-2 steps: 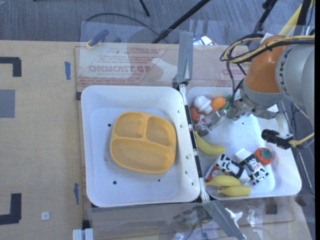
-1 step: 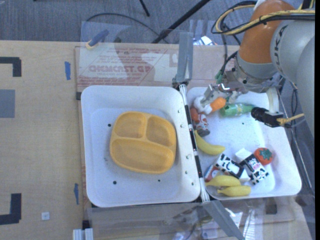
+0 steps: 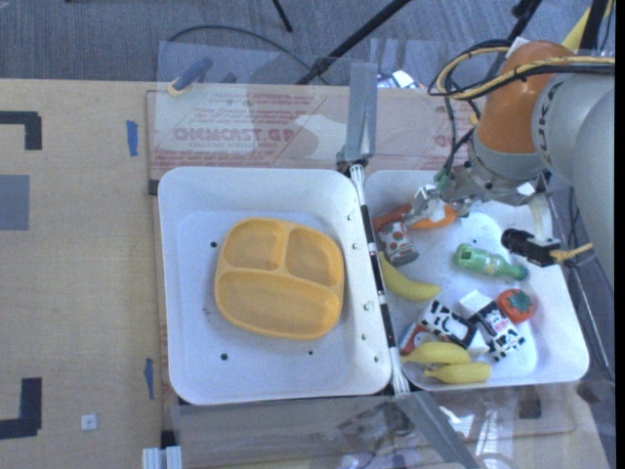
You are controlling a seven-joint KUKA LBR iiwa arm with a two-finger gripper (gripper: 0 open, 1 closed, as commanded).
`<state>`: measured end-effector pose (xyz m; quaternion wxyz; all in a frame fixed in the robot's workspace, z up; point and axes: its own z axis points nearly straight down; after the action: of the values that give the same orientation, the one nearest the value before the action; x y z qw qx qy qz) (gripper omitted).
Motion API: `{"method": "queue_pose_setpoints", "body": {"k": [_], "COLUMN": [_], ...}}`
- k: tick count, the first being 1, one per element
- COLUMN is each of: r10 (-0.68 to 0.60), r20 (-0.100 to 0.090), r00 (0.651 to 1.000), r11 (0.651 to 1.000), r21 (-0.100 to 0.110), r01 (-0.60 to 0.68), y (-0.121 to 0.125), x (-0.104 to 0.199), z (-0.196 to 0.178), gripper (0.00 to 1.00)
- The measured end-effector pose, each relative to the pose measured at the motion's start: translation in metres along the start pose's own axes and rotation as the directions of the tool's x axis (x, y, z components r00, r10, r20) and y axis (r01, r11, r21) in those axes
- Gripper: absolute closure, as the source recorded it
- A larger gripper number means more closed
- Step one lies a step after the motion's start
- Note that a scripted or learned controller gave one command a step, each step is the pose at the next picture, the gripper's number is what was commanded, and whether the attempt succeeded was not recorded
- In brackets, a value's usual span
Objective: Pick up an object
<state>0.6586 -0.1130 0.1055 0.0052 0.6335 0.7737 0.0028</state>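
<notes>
Hovering over right bin's far end: gripper, finger state impossible to tell, above an orange carrot. Nearby, small can, banana, green bottle, cow toy. Left bin carrying yellow divided plate. Behind, clear sheet reading "CHEMCAST GP".

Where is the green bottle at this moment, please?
In the camera view, the green bottle lies on its side in the right bin, toward its right side, above the tomato toy and right of the banana.
</notes>
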Motion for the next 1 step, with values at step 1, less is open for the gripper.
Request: {"method": "queue_pose_setpoints", "body": {"k": [1], "r10": [0.000], "r20": [0.005], "r00": [1.000], "r11": [1.000], "r21": [0.000], "r01": [0.000], "y": [0.0008], "x": [-0.0030], "z": [-0.0110], "gripper": [1.00]}}
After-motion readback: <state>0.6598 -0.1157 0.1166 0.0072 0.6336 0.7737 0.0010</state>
